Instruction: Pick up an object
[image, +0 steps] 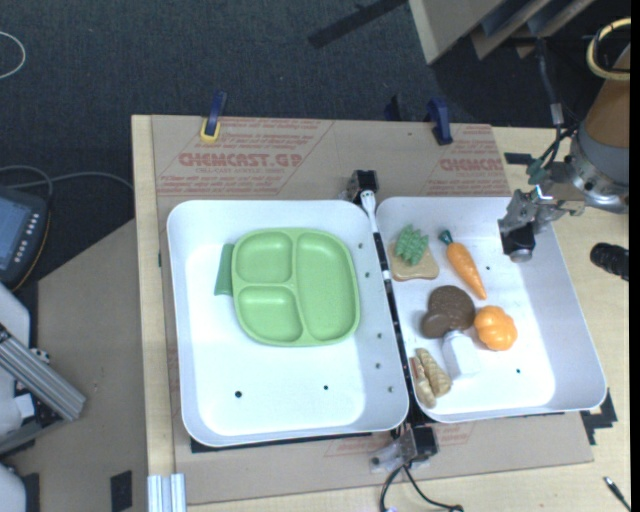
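The right bin (560, 330) holds several toy foods: a green broccoli piece on a tan toast slice (412, 255), an orange carrot (464, 268), a brown mushroom (447, 310), an orange fruit (495, 328) and a tan bread piece (432, 376) near the bin's front left. My gripper (518, 240) hangs over the far right part of this bin, to the right of the carrot and apart from it. I see nothing between its dark fingertips.
The left bin (200, 390) bears a green three-compartment plate (296, 286). A black divider clip (365, 185) sits at the far end between the bins. Blue and yellow clamps (212, 120) hold the cardboard at the back.
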